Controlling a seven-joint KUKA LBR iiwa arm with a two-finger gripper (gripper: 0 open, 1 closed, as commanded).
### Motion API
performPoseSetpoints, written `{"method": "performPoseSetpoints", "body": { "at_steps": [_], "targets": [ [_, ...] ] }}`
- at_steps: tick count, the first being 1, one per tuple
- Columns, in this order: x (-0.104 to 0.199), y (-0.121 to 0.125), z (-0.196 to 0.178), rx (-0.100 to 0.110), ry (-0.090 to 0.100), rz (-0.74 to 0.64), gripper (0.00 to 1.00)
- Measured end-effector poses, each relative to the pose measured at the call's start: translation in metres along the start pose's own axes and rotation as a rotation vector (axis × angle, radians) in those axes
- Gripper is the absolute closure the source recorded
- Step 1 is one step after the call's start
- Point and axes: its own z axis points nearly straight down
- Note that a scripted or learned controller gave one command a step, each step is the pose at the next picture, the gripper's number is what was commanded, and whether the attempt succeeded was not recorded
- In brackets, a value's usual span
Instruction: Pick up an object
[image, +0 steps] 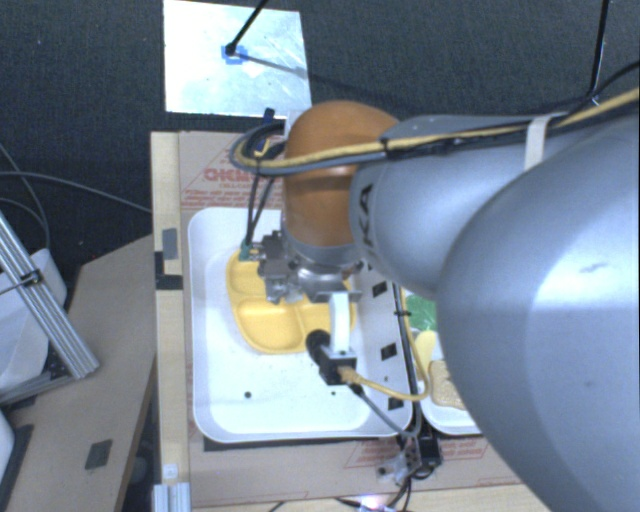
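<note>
A yellow, flat, rounded object (262, 315) lies in the left white bin (225, 400), toward its upper middle. The arm's orange band and grey wrist hang right above it, and the gripper (300, 290) sits low over the yellow object's right part. The wrist body hides where the gripper meets the object. In the right bin (450, 425) a green item (424, 312), a pale yellow piece (427, 349) and a tan textured piece (444, 388) peek out beside the arm.
The big grey arm covers most of the right bin and the right side of the view. A cable (375, 390) loops from the wrist across the left bin's lower right. Cardboard lies under the bins, and a metal frame (40, 310) stands at the left.
</note>
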Motion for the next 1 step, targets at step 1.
{"method": "performPoseSetpoints", "body": {
  "at_steps": [1],
  "targets": [
    [-0.0103,0.0481,-0.2386,-0.017,0.006,-0.005,1.00]
  ]
}}
